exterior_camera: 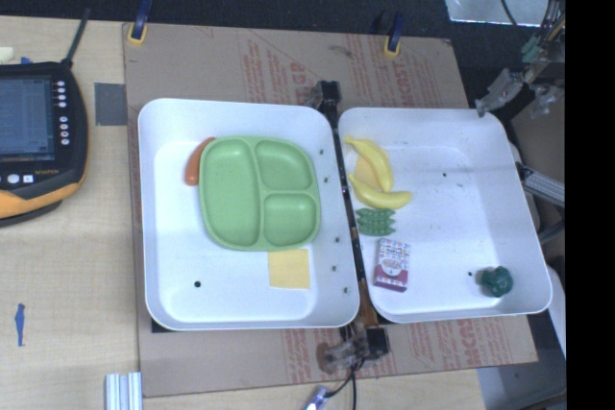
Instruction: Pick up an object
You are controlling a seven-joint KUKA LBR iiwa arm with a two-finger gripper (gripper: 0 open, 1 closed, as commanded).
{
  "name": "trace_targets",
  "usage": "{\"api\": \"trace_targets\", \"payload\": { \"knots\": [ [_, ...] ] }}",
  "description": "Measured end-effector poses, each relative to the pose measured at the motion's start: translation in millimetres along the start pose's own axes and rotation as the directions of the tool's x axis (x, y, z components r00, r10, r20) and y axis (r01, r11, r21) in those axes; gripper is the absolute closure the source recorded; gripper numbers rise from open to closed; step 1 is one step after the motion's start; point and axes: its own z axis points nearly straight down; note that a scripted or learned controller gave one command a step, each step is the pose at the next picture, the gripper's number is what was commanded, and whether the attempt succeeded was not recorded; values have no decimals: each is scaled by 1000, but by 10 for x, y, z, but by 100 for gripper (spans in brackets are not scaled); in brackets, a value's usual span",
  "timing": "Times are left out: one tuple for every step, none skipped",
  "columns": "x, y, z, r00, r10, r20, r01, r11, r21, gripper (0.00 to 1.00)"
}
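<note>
Objects to choose from lie in both white bins, and nothing is lifted yet. The gripper (502, 91) sits just off the far right corner of the right bin (461, 206), and from where I stand I cannot tell how it is set; it is small and tangled among cables.

My worry is mostly about flat things. The yellow square (289, 268) in the left bin (173, 206) lies flush on the floor, and I would guess a pinch slides off it. The green divided plate (259, 193) is wide and shallow, likely too broad to span, and the orange-red piece (193, 163) is tucked against and partly under its left rim, awkward to reach.

In the right bin, the bananas (374, 176) crowd the left wall with a small green leafy piece (375, 222) just below them and a small red packet (392, 265) below that. A descent there could strike the wall or nudge a neighbour. The dark green lump (496, 281) rests alone near the front right corner, so the rim might foul a grasp there.
</note>
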Motion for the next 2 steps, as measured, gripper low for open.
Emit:
{"api": "trace_targets", "payload": {
  "knots": [
    [757,175,1147,1000,-2,-1,2,1000,3,0],
    [1199,-63,1901,1000,-3,0,3,1000,3,0]
  ]
}}
